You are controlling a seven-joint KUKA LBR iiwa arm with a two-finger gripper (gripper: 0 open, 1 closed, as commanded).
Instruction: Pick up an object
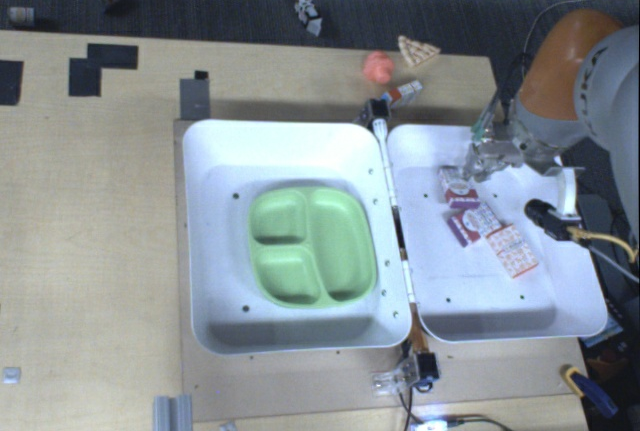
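here, a green divided plate (312, 244) lies in the left bin (205, 219). in the right bin (570, 304), small packets (487, 229) lie flat; the hand (478, 164) hangs over their upper end, its opening impossible to tell.

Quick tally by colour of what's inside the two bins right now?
Green: 1, divided plate in the left bin
Purple: 1, small packet in the right bin
Orange-patterned: 1, flat card in the right bin
Red and white: 1, small item under the gripper
Total: 4
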